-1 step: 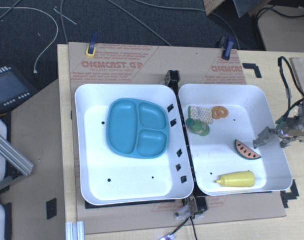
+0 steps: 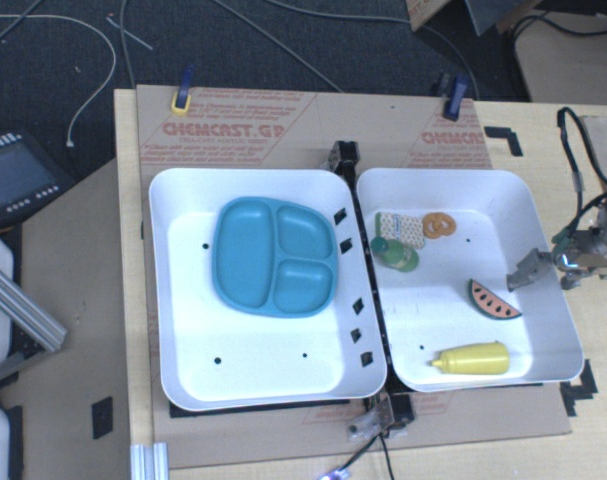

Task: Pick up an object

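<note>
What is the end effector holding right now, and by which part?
Nothing visibly: the end effector sits at the right bin's edge, apart from the watermelon slice.

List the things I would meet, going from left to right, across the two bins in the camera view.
Blue divided plate → green bottle → orange ring → yellow bottle → watermelon slice → gripper at the right bin's edge.

Two white bins sit side by side: the left bin [image 2: 173, 298] and the right bin [image 2: 543, 298]. One blue divided plate [image 2: 275, 256]. One watermelon slice [image 2: 494, 300], nearest the gripper [image 2: 533, 268]. One yellow bottle [image 2: 473, 359]. One small orange ring [image 2: 439, 225]. One green item [image 2: 395, 255] and one spotted packet [image 2: 402, 228].
</note>
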Robot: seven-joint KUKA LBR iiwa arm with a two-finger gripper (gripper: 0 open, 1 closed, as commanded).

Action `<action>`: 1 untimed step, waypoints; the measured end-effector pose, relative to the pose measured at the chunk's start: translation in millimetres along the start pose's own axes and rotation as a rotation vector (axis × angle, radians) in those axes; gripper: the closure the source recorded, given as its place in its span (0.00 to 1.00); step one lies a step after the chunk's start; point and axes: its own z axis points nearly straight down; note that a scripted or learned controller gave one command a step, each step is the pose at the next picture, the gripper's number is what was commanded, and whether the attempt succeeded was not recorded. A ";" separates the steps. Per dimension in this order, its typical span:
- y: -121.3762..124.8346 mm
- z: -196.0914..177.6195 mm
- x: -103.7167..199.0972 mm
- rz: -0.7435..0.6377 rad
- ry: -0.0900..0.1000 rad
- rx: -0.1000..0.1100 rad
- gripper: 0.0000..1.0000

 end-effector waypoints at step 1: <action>-9.2 58.9 1.4 0.001 0.005 0.007 0.00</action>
